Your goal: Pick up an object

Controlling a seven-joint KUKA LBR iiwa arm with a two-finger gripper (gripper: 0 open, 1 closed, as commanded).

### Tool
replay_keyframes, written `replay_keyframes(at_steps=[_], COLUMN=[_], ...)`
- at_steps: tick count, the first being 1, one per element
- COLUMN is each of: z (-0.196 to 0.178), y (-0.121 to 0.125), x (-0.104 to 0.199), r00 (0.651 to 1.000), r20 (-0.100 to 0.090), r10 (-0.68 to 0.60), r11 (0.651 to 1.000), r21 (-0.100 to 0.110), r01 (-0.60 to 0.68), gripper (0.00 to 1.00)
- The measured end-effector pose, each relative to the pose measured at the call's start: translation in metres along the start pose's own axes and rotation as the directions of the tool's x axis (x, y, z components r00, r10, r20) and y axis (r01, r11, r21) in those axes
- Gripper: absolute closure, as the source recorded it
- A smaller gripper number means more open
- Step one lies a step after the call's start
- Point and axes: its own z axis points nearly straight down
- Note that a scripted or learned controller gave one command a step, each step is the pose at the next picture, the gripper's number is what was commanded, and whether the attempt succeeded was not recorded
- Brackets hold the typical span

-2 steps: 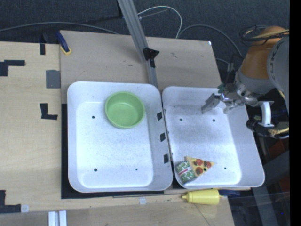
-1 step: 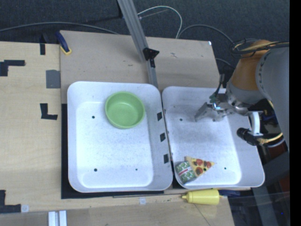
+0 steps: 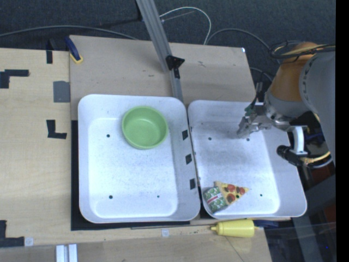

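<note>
The pincer (image 3: 246,129), its grip state impossible to tell, hangs low over bare floor at the far end of the right bin (image 3: 283,201), well apart from the pizza slice (image 3: 233,191) and crumpled packet (image 3: 214,199) by the near rim, so closing here would likely catch nothing.

A pale wooden tabletop (image 3: 125,64) marked with dark tape pieces (image 3: 53,129) stands on dark blue-grey carpet floor (image 3: 245,10), where thin cables (image 3: 218,34) loop, while a grey metal pole (image 3: 155,29) slants across under even light.
</note>
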Motion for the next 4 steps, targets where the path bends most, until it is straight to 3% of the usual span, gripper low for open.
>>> replay_keyframes(at_steps=[3, 4], z=[-0.155, -0.160], y=[0.001, -0.007], x=[0.007, 0.059], r00=[1.000, 1.000], r20=[0.001, -0.002], r10=[0.002, -0.002], r11=[1.000, 1.000], r21=[-0.008, -0.002], r01=[-0.002, 0.002], gripper=[1.00, 1.00])
